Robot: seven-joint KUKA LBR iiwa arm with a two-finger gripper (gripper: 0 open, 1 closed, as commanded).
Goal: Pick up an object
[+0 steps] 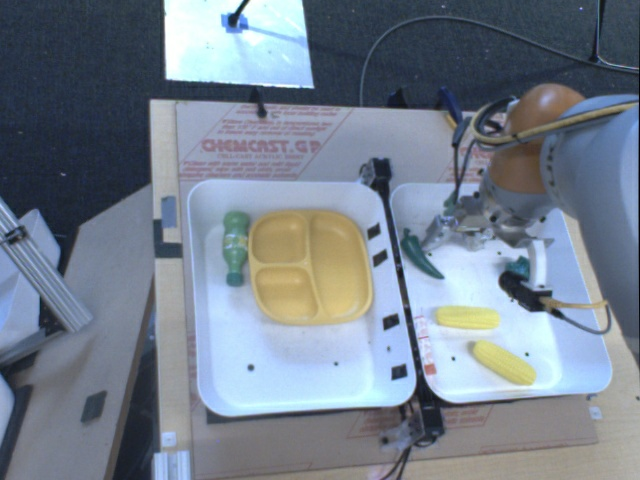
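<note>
Dark carpet surrounds the worktop (300,133) with two bins. At right of the frame my hand (455,223) hangs low in the right bin (590,368), just beside a pepper (420,256); it holds nothing. I judge this as the approach step. Next I must lower over the pepper and close.

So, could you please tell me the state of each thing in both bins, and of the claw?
Yellow tray: flat in left bin, right way up.
Green bottle: lying on its side, beside tray.
Green pepper: lying in right bin, near claw.
Two corn cobs: lying apart.
Claw: low over right bin, nothing visibly held.
</note>
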